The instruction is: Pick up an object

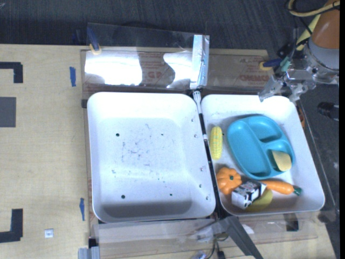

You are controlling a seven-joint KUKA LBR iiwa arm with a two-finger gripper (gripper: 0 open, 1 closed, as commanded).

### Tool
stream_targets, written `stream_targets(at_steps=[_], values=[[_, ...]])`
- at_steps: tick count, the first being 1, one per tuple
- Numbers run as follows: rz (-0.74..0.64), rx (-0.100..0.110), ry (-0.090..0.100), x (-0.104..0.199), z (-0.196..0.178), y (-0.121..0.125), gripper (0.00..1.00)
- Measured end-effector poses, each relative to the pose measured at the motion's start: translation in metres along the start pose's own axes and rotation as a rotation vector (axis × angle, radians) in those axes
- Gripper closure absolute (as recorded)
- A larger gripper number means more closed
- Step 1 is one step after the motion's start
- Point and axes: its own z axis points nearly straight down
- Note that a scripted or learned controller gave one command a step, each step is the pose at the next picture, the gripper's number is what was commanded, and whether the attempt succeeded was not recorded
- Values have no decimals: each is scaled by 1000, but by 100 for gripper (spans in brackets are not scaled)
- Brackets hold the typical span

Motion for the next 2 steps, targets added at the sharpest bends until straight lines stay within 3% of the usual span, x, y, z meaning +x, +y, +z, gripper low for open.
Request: stream_targets(at_steps=[1,2], values=[[-2,-5,-1,1,-11,1,100],[160,-9,-2,19,-103,21,100]])
